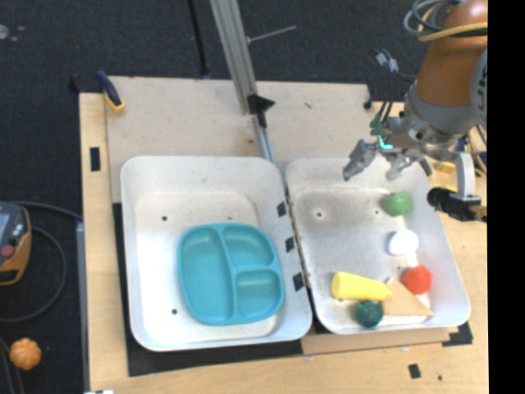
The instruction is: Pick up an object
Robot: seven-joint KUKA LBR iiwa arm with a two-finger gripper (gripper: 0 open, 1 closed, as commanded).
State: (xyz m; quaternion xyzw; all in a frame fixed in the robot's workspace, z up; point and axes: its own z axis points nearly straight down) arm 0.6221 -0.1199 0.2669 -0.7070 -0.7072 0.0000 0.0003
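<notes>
A teal divided plate (pixel 232 272) is lying in the left bin (pixel 143 179), while the gripper (pixel 379 163) is hanging spread open and empty over the right bin's (pixel 328 179) far rim, well apart from the yellow cone (pixel 358 286), green ball (pixel 398 203) and white ball (pixel 402 243).

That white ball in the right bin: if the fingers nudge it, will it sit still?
Probably not. The white ball looks round and smooth, so it would likely roll on the right bin floor. It lies apart from the green ball, so nothing nearby would stop it.
</notes>
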